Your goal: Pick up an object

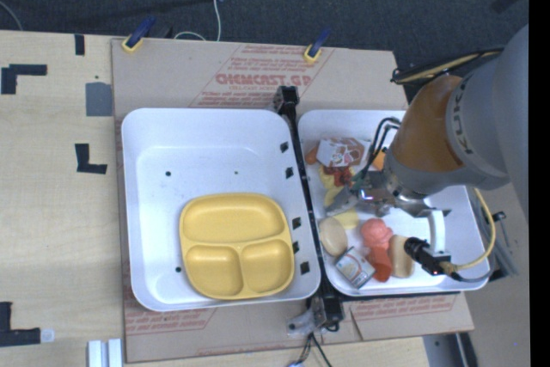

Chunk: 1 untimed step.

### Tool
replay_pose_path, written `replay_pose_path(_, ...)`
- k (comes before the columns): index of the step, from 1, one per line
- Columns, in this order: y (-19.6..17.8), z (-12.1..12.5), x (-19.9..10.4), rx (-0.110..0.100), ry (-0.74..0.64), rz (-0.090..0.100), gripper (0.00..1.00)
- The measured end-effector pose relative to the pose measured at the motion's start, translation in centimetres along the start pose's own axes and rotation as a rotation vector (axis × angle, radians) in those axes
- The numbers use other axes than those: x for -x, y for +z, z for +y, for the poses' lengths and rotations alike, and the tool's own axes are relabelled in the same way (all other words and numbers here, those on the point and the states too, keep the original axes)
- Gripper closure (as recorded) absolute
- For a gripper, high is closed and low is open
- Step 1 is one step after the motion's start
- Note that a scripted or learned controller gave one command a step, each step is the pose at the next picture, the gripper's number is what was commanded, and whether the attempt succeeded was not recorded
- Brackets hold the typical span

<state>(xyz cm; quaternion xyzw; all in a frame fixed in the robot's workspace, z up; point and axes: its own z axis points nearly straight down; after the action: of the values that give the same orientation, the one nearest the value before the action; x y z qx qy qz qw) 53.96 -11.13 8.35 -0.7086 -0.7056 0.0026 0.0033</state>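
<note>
The right bin (455, 281) holds a heap of small toy foods: a red-and-white packet (337, 152), a beige egg-like piece (332, 235), a pink-red round piece (375, 232), a tan roll (400, 255) and a small silver can (353, 266). My gripper (354, 189) is low over the middle of this heap, reaching from the right, just above the yellow and red bits under the packet. Its fingertips are lost in the clutter. I see nothing clearly held.
The left bin (155, 142) carries a yellow three-compartment plate (236, 243) toward its front. The bulky grey arm with its orange band (430, 133) covers the right bin's far right part. A black divider clamp (286, 101) sits between the bins.
</note>
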Motion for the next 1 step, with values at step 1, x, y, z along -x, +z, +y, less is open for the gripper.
replay_pose_path(1, -0.04, -5.74, 0.43, 0.008, -0.002, -0.001, 0.0)
